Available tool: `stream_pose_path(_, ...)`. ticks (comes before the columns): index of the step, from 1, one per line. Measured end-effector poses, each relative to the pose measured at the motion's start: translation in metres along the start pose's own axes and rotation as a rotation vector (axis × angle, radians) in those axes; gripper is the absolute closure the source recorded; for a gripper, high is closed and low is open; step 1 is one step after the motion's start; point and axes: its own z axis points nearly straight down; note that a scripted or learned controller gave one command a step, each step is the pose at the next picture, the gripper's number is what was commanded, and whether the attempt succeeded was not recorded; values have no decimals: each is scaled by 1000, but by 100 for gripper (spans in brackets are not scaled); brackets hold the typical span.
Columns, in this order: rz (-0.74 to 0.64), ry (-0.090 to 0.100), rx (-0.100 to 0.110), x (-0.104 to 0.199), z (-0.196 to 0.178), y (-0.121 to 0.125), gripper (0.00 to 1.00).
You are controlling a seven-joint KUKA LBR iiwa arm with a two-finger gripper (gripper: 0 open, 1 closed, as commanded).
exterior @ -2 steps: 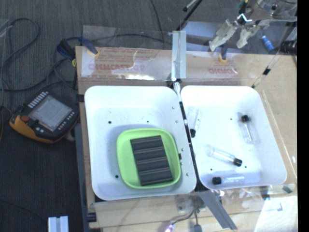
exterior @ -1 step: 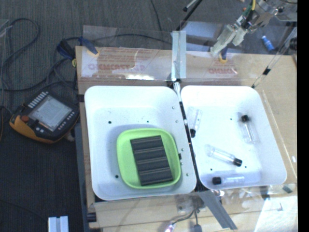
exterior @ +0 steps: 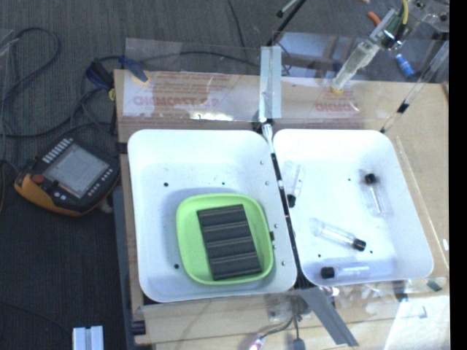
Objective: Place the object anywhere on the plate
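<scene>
Grey block (exterior: pixel 229 240) on green plate (exterior: pixel 188 259)

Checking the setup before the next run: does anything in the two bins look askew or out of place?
Nothing looks spilled or broken. The dark ridged block lies on the green plate in the left bin, slightly rotated but fully on it. Three clear tubes with black caps lie scattered at different angles in the right bin.

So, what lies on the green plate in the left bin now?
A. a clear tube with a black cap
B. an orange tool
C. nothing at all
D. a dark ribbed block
D: a dark ribbed block rests on the green plate, while the clear tubes lie in the right bin.
</scene>
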Motion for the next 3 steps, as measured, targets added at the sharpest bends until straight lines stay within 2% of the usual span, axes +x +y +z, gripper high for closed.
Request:
stream_pose_path(1, 51, 1, -2, -28, 0, -31, 0)
stream_pose_path(3, -355, -2, -1, -62, 0, -62, 0)
